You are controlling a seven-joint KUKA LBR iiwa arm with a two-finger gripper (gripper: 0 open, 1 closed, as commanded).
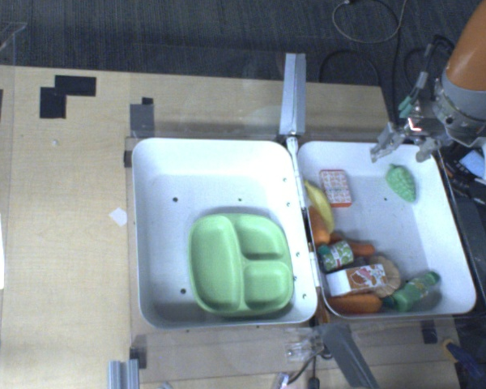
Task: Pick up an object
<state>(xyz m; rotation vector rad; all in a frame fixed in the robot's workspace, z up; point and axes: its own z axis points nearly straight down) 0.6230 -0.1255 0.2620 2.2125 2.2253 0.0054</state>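
My fingers (405, 142): spread, gripping nothing, poised over the far rim of the right bin (462, 258). Just below: green leafy item (402, 182). Further in: red-patterned card (335, 187), banana (320, 205), green can (335, 256), carrot (355, 303), green bottle (411, 291). Left bin (158, 217): green divided tray (241, 260).

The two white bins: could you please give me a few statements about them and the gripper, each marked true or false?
1. The green divided tray lies in the left bin. True.
2. The banana lies in the left bin. False: it lies in the right bin, by the wall between the bins.
3. The gripper is above the right bin's far edge. True.
4. The gripper holds the green bottle. False: the bottle lies at the bin's near edge, apart from the gripper.
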